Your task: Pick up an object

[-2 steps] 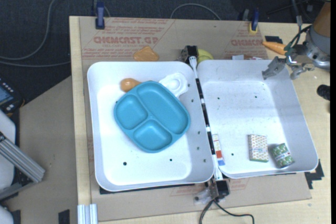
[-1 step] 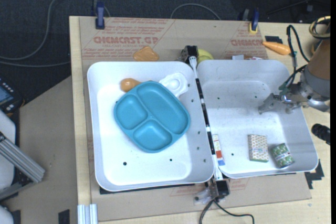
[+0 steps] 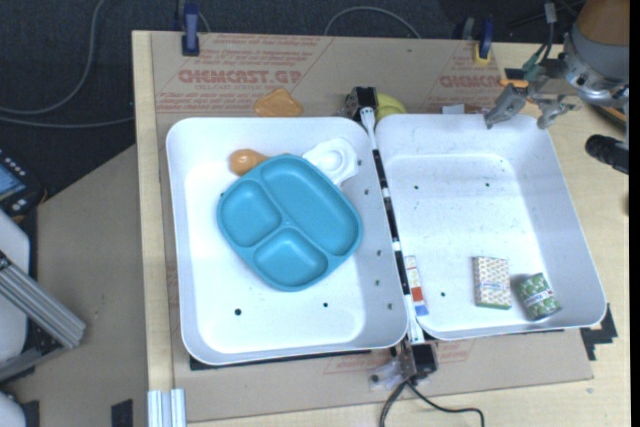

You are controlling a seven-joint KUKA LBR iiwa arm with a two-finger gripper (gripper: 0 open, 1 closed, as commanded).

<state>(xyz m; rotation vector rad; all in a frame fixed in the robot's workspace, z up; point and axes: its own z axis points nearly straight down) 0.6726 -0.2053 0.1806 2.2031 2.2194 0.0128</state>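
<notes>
Dark blue carpet runs behind a plywood bench [image 3: 300, 65] printed with faded red lettering, and two shallow white plastic bins sit on it side by side, their inner rims meeting along a dark strip.

From the camera view, the left bin [image 3: 200, 315] carries a sky-blue divided plastic plate [image 3: 288, 221] with three compartments, lying flat and skewed near the middle. A small orange rounded toy [image 3: 245, 159] peeks out at the plate's upper left edge, and a white moulded piece [image 3: 333, 158] rests against its upper right. Just outside that bin's far rim lie an orange scrap [image 3: 278, 102] and a yellow-green rounded object [image 3: 388, 106], likely strays that have landed on the bench.

The right bin [image 3: 450, 205] holds the likeliest targets: a small patterned cardboard box [image 3: 491, 281] and a green-and-white wrapped cylinder [image 3: 536, 296], close beside each other toward the near right corner, well apart from anything else.

The two-finger gripper [image 3: 525, 105] hangs at the right bin's far right corner, above the rim, its two grey fingers [image 3: 498, 111] splayed apart with nothing between them. I'd judge it is parked clear of the bins before a descent; the box and cylinder remain well away from it, toward the near side.
</notes>
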